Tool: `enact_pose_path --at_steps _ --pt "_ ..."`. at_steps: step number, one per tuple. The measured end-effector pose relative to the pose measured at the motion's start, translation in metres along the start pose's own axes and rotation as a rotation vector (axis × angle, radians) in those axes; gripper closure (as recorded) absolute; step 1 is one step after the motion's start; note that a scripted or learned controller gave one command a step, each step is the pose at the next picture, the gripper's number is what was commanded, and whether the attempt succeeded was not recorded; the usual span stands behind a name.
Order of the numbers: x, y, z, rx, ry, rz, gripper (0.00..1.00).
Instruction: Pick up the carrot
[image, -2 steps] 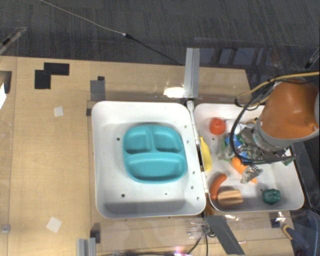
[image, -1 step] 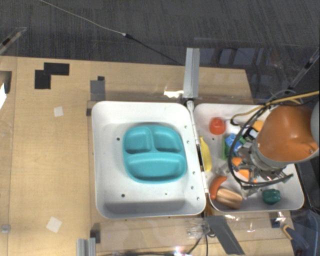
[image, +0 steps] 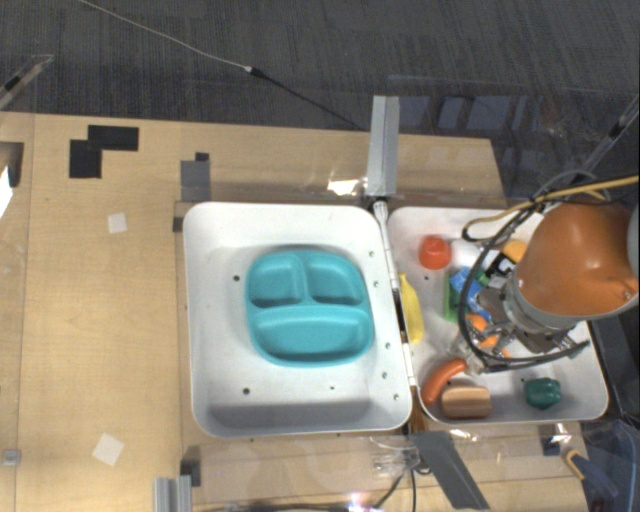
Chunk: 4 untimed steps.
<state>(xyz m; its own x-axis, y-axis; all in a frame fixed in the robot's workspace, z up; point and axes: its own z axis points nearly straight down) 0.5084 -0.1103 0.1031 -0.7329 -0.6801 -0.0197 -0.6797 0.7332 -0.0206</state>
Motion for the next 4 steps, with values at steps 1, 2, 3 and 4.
enact_pose_path --at_steps 1,2,3,4 --pt "-0.042 0.063 -0.084 -0.016 0.006 -0.437 1.00" --pt "-0.019 0.037 -0.281 -0.010 0.005 -0.664 1.00" --pt "-0.020 0.038 -0.279 -0.016 0.006 -0.665 0.00" --pt "0.002 0.014 -0.145 -0.030 0.004 -1.074 0.00"
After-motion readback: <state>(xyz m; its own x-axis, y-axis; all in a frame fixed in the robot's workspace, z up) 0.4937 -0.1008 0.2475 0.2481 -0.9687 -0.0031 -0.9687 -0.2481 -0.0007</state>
